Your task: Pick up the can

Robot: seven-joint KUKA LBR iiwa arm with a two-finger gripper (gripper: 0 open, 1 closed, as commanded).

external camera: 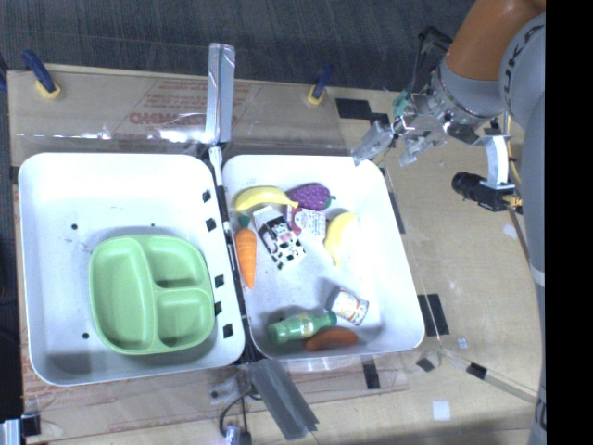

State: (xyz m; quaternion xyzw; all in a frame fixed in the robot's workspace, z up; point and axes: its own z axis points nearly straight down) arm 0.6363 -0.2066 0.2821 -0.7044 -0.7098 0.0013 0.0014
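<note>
The can [349, 307] is small, with a white and red label, and lies on its side near the front right corner of the right bin [400, 276]. My gripper [390, 146] hangs above that bin's far right corner, well away from the can. It is open, with nothing between its fingers. The arm reaches in from the upper right.
Near the can lie a green bottle [301, 325] and a reddish sausage [331, 339]. Further back are a carrot [246, 256], a milk carton [279, 235], two yellow bananas [259, 196], [339, 231] and purple grapes [312, 195]. The left bin holds a green divided plate [153, 292].
</note>
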